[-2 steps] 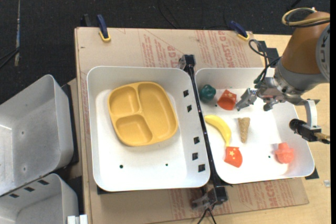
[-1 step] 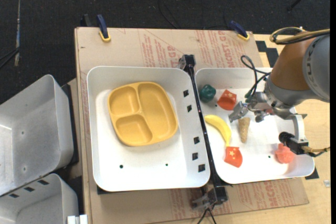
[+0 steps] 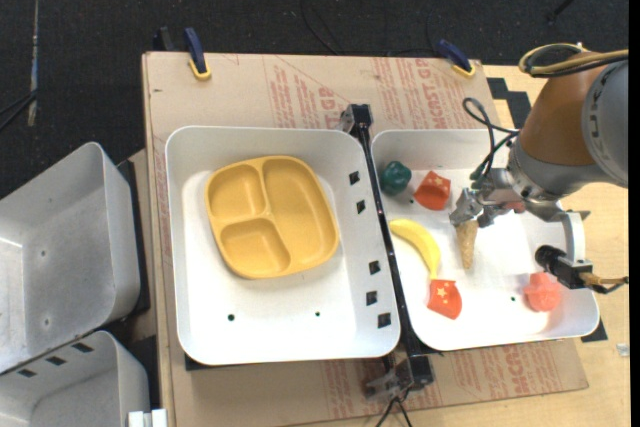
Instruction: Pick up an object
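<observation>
Camera view looks down on the tabletop, where the end effector (image 3: 468,212) hangs low over the right bin (image 3: 572,327), its tip at the wide top of a tan cone (image 3: 467,245); whether it is spread or pressed together I cannot tell. The cone lies just beneath it, pointing toward the near rim, with a banana (image 3: 420,244) just beside it, a red block (image 3: 433,191) and green ball (image 3: 396,177) farther back. A yellow divided plate (image 3: 270,215) sits in the left bin (image 3: 190,315).
</observation>
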You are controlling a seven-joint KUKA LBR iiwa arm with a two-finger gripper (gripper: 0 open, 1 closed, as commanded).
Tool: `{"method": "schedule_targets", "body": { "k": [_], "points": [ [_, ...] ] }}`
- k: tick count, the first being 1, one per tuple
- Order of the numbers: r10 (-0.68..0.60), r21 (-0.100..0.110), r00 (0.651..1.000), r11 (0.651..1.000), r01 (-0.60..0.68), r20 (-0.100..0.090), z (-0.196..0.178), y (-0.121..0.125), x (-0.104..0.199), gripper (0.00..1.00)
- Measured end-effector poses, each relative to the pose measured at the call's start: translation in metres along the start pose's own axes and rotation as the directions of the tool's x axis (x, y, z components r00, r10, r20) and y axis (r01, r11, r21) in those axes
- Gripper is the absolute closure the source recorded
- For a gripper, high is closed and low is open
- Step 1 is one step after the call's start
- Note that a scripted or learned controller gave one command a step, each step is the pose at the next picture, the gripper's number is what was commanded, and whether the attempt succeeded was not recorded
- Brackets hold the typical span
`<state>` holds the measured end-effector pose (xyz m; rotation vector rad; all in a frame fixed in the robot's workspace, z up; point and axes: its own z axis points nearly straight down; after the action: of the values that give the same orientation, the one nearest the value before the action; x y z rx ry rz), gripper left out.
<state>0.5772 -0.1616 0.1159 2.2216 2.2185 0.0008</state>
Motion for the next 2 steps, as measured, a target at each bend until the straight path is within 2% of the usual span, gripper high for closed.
{"method": "schedule_targets", "body": {
  "k": [2],
  "points": [
    [-0.004,-0.003,1.000,1.000,0.004,0.001,-0.112,-0.004,0.000,1.00]
  ]
}}
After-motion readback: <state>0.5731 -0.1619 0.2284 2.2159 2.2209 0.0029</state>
